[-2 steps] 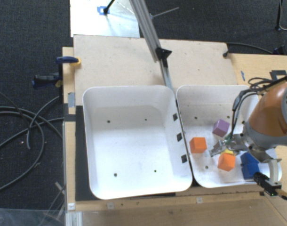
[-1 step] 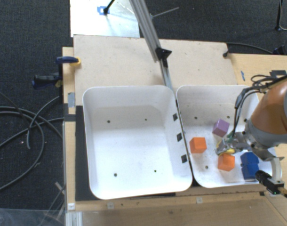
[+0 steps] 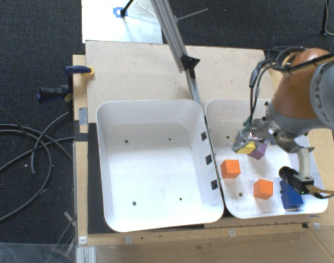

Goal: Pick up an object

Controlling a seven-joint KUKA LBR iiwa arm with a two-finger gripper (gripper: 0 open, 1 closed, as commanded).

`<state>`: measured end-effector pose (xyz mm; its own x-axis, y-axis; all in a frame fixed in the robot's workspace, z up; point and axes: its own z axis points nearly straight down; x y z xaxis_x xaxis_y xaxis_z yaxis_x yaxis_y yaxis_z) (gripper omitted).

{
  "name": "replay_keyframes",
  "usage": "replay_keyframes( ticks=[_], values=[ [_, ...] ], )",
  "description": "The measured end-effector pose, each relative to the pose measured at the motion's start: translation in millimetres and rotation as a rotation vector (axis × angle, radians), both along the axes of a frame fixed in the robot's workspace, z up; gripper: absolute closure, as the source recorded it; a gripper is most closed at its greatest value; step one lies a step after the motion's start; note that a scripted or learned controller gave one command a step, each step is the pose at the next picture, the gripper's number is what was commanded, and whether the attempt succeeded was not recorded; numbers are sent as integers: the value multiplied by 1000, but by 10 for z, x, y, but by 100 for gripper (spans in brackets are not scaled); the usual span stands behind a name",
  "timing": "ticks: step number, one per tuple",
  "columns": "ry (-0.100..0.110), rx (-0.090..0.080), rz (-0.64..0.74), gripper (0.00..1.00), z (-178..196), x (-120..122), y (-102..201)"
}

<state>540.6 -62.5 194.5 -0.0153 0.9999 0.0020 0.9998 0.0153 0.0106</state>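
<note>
Two orange cubes [image 3: 230, 169] lie near gripper [image 3: 245, 143].

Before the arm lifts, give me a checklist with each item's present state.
1. Gripper down in the right bin: ok.
2. Yellow block at the gripper tip: ok.
3. Block seen gripped: cannot tell.
4. Purple block apart from the yellow one: not ok, they touch.
5. Two orange cubes apart from the gripper: ok.
6. Blue block away from the grasp spot: ok.
</note>
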Motion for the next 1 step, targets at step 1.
replay_keyframes(
  ticks=[1],
  values=[
    [11, 2, -1, 100, -50, -212, 882]
  ],
)
